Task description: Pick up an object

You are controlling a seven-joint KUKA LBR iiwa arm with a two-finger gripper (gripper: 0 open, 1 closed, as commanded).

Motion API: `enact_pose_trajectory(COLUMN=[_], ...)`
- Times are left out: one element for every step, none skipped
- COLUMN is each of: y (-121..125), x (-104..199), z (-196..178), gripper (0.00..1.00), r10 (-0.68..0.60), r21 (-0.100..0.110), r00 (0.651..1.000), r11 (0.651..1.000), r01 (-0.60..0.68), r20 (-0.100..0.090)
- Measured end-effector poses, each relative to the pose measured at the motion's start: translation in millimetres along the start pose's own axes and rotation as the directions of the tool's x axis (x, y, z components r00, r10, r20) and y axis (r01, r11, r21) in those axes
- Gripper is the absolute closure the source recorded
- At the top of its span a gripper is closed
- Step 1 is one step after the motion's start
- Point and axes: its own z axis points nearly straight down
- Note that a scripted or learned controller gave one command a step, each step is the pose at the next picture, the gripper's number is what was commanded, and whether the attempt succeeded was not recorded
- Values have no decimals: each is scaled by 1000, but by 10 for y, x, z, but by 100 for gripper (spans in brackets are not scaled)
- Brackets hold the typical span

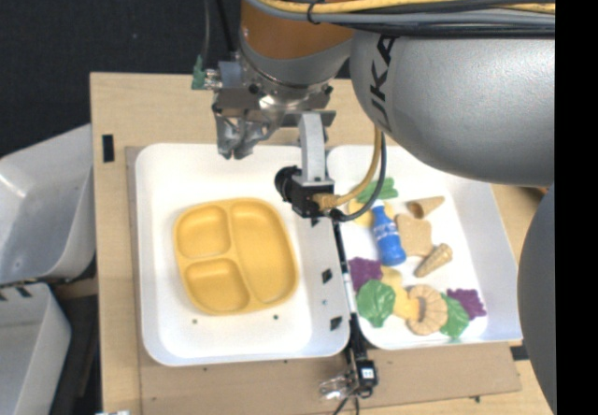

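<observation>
1. The gripper (238,137) is seen at the far edge of the left bin (154,245). Its grey finger assembly points down toward the bin's back rim. Whether the fingers are apart or together cannot be told, and nothing is seen held by it.
2. Below and in front of the gripper, a yellow divided tray (235,254) lies flat in the left bin, well apart from the gripper, with three compartments facing up.
3. The arm (448,58) is seen reaching in from the right. Its grey body crosses the top of the view, and the orange band (308,2) sits directly above the gripper. Black and yellow cables are draped across the band.
4. To the right of the gripper, a black fitting (297,191) on a grey bracket hangs over the seam between the two bins.
5. Further right and nearer the front, the right bin (500,245) holds a cluster of small toy foods. A blue bottle (387,234) stands out, with a tan cone-shaped piece (425,207) beside it. A green leafy piece (376,301) and a purple grape bunch (467,301) lie toward the front. All are well apart from the gripper.
</observation>
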Motion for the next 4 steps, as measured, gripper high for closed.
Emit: enact_pose_trajectory(y=[-93, 22, -655, -348], x=[-537, 54, 102, 71], z=[1788, 959, 177, 1369], gripper=[100, 100, 100, 100], r10=[9, -3, -2, 5], r21=[22, -3, 0, 15], r00=[1000, 1000, 1000, 1000], r11=[1000, 1000, 1000, 1000], r01=[-9, 3, 2, -5], r20=[10, -1, -1, 9])
